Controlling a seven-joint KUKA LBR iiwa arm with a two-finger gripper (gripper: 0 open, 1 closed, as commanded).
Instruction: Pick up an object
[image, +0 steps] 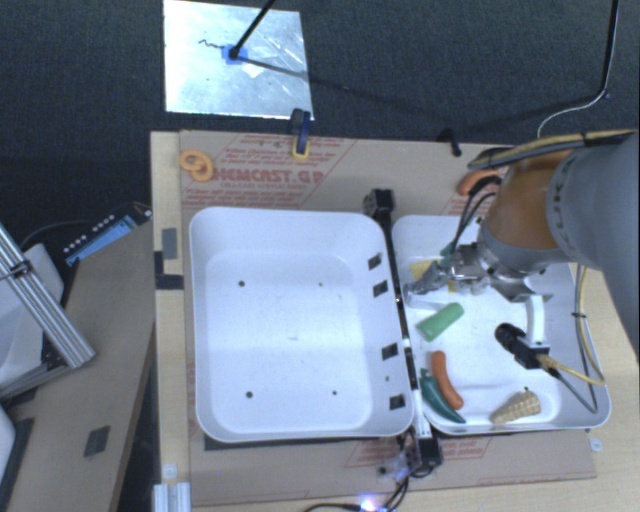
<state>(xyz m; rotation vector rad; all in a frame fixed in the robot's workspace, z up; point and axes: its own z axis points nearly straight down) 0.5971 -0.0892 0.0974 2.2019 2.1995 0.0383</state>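
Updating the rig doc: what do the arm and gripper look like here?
The arm is a thick, rounded grey link with a glossy orange band above the wrist. Dark cables and a short orange-red loop run along the wrist. The gripper is small, bare silvery metal, much slimmer than the arm.

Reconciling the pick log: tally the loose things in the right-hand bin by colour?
Light green cylinder: 1
Orange stick: 1
Dark green piece: 1
Tan cone: 1
Total: 4
Yellowish bit by the gripper: unclear, not counted.
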